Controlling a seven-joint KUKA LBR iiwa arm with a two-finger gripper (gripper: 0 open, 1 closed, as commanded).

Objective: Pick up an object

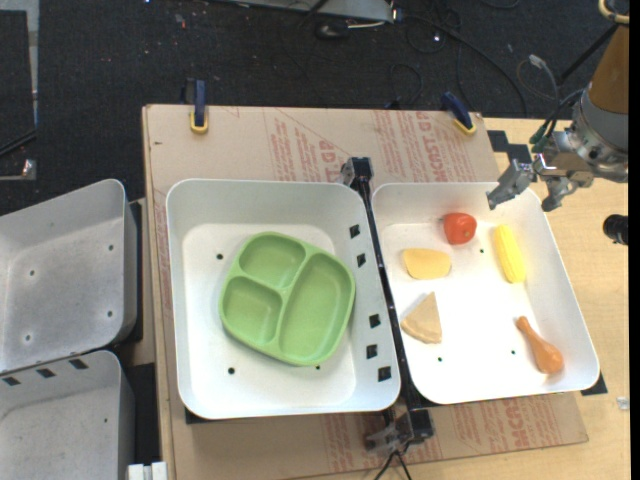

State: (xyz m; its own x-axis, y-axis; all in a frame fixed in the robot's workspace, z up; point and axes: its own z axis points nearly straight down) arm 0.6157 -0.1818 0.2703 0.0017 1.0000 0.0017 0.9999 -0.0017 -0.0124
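Tool (pixel 527 189) spread open and holding nothing, poised over the far rim of the right bin (pixel 480 393); nearest candidate, the red tomato (pixel 460 227), lies just inward and left of it, yellow corn (pixel 510 253), long axis running near-to-far, directly below.

Arm reaches in from right; end effector (pixel 527 190) fingers spread, nothing between.

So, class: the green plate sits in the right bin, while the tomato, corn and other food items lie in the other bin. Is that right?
Not quite. The camera view shows the green plate in the left bin. The tomato, corn and other food items lie in the right bin, as you said.
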